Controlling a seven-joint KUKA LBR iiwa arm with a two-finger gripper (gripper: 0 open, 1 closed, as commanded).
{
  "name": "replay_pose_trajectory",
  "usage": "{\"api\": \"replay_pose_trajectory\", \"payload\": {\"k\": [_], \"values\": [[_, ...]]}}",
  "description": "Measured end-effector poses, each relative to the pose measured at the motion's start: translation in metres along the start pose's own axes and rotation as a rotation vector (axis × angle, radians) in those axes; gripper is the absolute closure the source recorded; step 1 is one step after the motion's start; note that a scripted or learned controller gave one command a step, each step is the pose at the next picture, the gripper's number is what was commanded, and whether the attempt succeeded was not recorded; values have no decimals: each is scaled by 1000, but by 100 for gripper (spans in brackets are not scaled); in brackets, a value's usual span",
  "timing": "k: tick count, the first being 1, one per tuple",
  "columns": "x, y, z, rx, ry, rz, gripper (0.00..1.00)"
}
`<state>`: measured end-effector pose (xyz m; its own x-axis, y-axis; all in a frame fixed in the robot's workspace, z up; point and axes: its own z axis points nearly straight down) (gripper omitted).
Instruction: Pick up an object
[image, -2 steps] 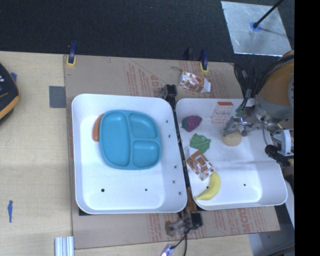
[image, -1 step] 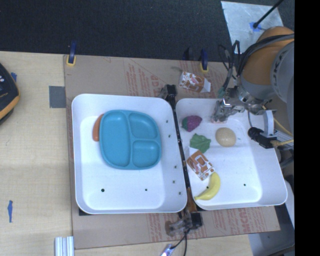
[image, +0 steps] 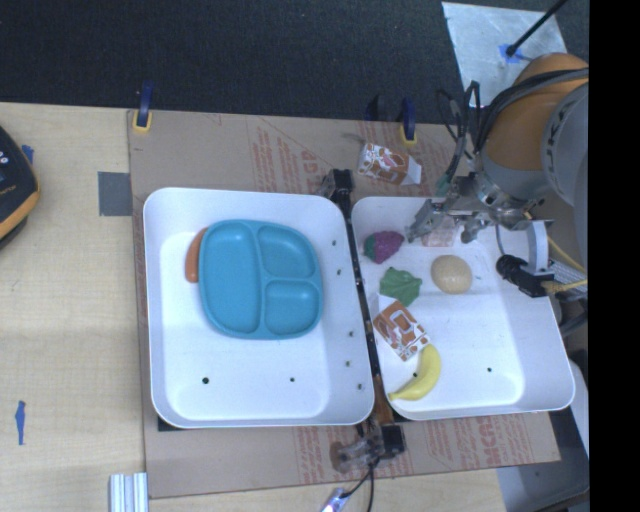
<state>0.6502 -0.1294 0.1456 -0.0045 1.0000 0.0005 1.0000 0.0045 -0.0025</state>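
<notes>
End effector (image: 447, 222) is parked over the back of the right bin (image: 520, 395), w/ a pinkish item (image: 440, 234) just under it; finger state can't be told tbh. Descent should be kept straight so the purple thing (image: 383, 245) isn't bumped.

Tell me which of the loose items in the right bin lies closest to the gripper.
The purple item, at the bin's far left, just left of the gripper. The beige ball, green piece, snack packet and banana lie farther away.
</notes>
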Motion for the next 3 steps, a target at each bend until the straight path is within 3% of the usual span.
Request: {"api": "replay_pose_trajectory", "payload": {"k": [1, 2, 3], "values": [[-39, -34, 55, 3, -2, 0, 0], [-40, -33, 42, -1, -3, -2, 100], [44, -21, -47, -2, 1, -1, 100]]}}
